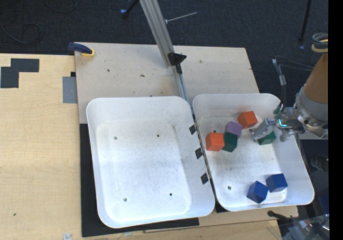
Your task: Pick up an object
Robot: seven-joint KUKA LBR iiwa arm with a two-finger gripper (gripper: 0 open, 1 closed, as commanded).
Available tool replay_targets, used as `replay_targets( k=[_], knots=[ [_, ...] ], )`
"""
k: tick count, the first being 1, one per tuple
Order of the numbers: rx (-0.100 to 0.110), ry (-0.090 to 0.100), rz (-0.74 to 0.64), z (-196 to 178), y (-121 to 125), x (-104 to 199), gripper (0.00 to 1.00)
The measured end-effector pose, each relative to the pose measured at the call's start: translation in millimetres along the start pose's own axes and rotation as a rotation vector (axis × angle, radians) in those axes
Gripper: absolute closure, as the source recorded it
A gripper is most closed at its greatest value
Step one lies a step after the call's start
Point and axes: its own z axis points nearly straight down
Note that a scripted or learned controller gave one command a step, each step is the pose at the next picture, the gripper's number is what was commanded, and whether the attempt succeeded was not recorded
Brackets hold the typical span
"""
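1. Camera view, bench: two shallow white bins side by side, the left bin (pixel 140 212) and the right bin (pixel 244 205), standing on a pale board; a slanted aluminium rail (pixel 156 22) rises behind them.
2. Arm: grey with an orange band, entering from the right; its gripper (pixel 266 130) hangs over the upper right part of the right bin.
3. Gripper state: the fingers are too small and blurred to judge; whether they stand apart or closed cannot be told. A small dark green piece (pixel 265 138) sits right at the fingertips (held or merely beneath them, it cannot be told).
4. Right bin, centre cluster: an orange cube (pixel 214 141), a dark green cube (pixel 230 142) touching its right side, and a purple cube (pixel 233 128) just behind the green one.
5. Right bin, upper part: a second orange cube (pixel 247 119), near the purple cube and just left of the gripper.
6. Right bin, lower right corner: two blue cubes, one (pixel 257 191) to the left and one (pixel 276 182) just beside it, well apart from the centre cluster.
7. Board, far left corner: a clamp with a blue and yellow handle (pixel 81 49).
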Motion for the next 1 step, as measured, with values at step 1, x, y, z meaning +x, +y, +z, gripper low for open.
replay_targets(
  k=[1],
  knots=[
    [-0.005, -0.001, 0.001, -2.5, 0.7, -0.4, 0.00]
  ],
)
